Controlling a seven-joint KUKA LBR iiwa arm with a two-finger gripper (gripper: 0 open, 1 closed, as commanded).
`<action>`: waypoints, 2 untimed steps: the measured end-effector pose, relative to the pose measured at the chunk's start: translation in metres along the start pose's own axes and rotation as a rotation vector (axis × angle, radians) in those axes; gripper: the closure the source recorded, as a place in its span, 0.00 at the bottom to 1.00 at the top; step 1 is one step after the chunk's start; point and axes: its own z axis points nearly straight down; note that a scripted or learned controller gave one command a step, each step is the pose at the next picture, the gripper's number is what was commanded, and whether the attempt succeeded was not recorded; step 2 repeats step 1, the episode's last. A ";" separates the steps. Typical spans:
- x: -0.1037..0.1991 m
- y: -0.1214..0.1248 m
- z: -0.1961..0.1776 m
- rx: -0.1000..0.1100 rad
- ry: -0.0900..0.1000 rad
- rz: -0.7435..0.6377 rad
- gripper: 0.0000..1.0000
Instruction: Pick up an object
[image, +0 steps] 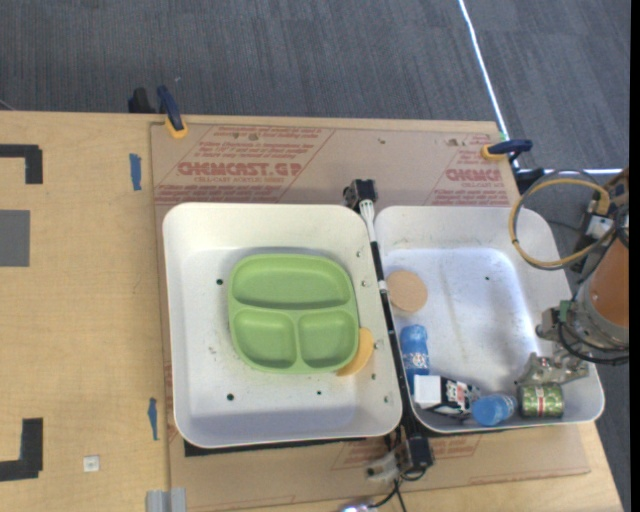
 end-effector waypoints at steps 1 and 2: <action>-0.069 0.016 -0.001 -0.002 -0.001 -0.463 1.00; -0.069 0.016 -0.001 -0.002 -0.001 -0.463 1.00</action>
